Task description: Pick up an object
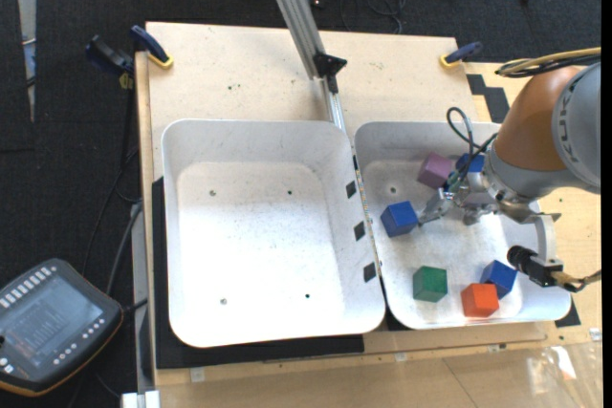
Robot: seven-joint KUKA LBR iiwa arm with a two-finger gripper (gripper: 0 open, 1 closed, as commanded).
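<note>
Your gripper point(449, 204) hangs beside the blue cube point(399, 218); jaw state can't be told. Cube sits tilted.

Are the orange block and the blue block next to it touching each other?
Touching. In the camera view the orange block and the blue block sit corner against side in the right bin, with no white floor visible between them.

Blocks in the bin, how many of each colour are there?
Blue blocks: 2, one by the gripper, one near the bin's front rim
Green block: 1
Orange block: 1
Purple block: 1
Total: 5, all in the right bin
</note>
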